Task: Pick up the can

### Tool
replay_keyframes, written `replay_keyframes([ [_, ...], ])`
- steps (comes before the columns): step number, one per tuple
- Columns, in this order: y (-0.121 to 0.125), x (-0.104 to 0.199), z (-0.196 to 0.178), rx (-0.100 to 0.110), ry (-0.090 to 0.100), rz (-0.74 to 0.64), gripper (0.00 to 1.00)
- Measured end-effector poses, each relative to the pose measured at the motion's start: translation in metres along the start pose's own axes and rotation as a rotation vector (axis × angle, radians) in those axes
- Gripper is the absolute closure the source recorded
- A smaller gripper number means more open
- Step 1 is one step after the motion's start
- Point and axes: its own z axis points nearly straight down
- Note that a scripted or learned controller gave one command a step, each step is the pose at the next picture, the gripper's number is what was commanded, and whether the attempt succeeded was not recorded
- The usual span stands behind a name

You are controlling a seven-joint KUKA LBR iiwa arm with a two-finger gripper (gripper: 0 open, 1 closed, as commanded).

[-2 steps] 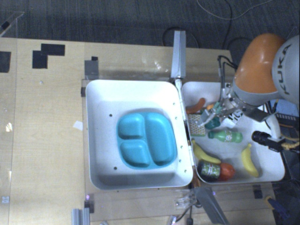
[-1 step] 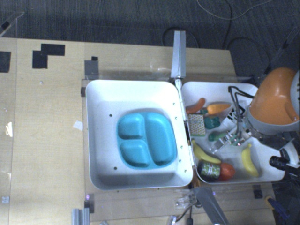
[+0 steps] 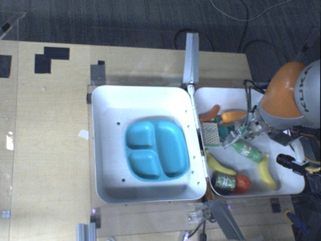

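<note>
In the right bin point(image 3: 299, 187) | we are seeing gripper point(image 3: 244, 132) hovering over clutter, approach step, jaws' state untellable | next: shifting to the can point(image 3: 223, 183) in the near corner.

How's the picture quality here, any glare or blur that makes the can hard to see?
Camera view: soft overall, evenly lit, lines bow slightly toward the edges. The white bins look bright but not blown out. The can sits dim near the right bin's front wall, its label unreadable. The claw is blurred among clutter.
</note>
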Motion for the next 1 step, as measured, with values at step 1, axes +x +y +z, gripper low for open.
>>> replay_keyframes([
  [1, 0.0298, -0.0619, -0.0233, 0.0, -0.002, 0.035, 0.0],
])
